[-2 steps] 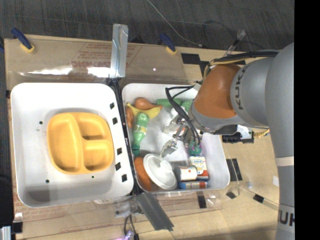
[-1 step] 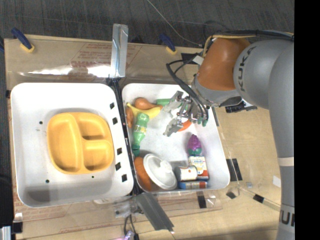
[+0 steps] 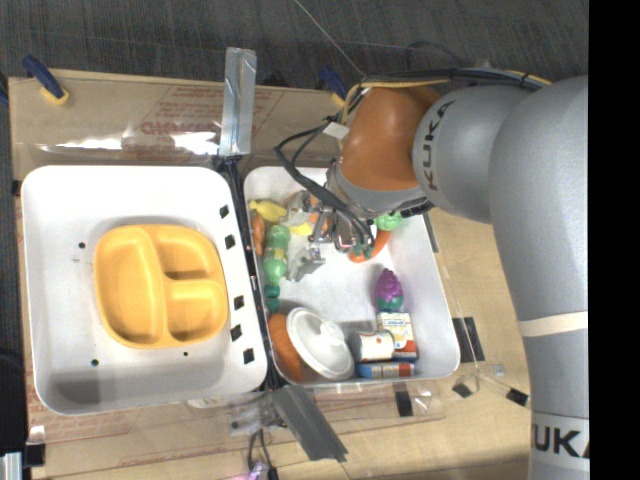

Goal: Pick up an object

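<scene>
My gripper (image 3: 322, 236) hangs low in the upper part of the right bin (image 3: 432, 268), its metal fingers pointing down among small toys. Close around it lie a yellow piece (image 3: 266, 211), a green piece (image 3: 277, 239), an orange-red piece (image 3: 362, 249) and a green one (image 3: 389, 221) by the wrist. Nothing shows clearly between the fingers. Farther down the bin sit a purple grape toy (image 3: 388, 288), a white round lid (image 3: 321, 343) on an orange bowl (image 3: 281, 353), and a small carton (image 3: 397, 327).
The left bin (image 3: 50, 268) holds a yellow divided tray (image 3: 160, 283). The big grey arm and orange band (image 3: 385, 138) cover the right bin's upper right corner. Black cables run over the bins' divider near the top.
</scene>
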`<state>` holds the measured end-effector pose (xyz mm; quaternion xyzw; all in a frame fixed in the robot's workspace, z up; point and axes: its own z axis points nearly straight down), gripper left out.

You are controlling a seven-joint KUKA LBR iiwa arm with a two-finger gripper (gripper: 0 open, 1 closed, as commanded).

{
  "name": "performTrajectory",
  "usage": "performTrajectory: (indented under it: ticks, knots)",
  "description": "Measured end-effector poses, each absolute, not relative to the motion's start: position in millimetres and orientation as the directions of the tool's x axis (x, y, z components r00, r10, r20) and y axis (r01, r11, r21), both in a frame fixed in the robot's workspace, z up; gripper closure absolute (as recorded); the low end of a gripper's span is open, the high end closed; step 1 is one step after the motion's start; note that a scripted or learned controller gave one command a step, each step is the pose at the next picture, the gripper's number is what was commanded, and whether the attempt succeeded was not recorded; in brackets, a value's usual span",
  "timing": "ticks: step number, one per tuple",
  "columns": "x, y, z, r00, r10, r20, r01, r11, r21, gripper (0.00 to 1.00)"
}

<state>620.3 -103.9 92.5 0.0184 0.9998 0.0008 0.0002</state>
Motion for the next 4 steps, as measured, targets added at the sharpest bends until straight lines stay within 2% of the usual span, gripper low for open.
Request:
performTrajectory:
  ticks: [1, 2, 3, 4]
  knots:
    - [622.1, -103, 104, -0.999, 0.032, -0.005, 0.032, 1.000, 0.000, 1.00]
    - [616.0, -102, 233, -0.983, 0.185, -0.012, 0.185, 0.983, 0.000, 1.00]
    - [618.2, -94, 285, -0.991, 0.133, -0.008, 0.133, 0.991, 0.000, 1.00]
    - [618.6, -93, 294, -0.991, 0.130, -0.007, 0.130, 0.991, -0.001, 1.00]
